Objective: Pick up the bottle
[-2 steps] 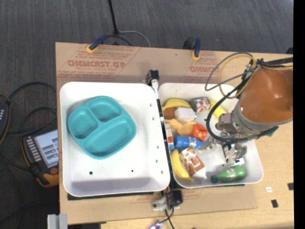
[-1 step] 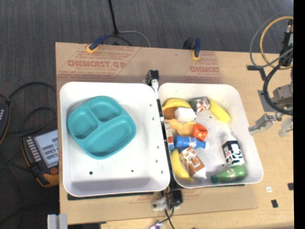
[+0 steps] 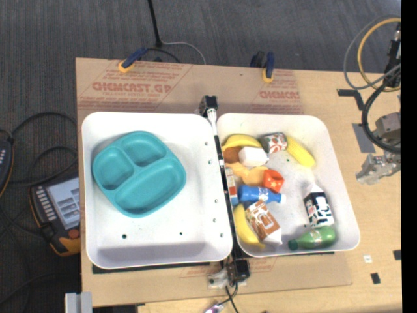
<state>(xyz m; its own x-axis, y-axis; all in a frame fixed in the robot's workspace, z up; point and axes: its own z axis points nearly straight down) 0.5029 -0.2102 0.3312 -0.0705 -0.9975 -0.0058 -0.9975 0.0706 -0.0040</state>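
Bottle (image 3: 318, 208) first: where is it sitting for you?

I'm seeing it lying in the right bin (image 3: 339, 168), toward that bin's 4 o'clock corner, just above a green object (image 3: 313, 238) and well apart from the bananas (image 3: 236, 142).

And the pincer (image 3: 376, 167)?

It's hanging outside the bin, over the bare table (image 3: 384, 240) at the bin's 3 o'clock side. I'm not making out whether it's apart or together; I cannot tell from here.

So which way am I steering?

I'm judging the bottle to be lying at about 8 o'clock from the pincer. Its long axis is running roughly 12 to 6, white cap toward 12, so I'm thinking the pincer should be closing across it, 9 to 3.
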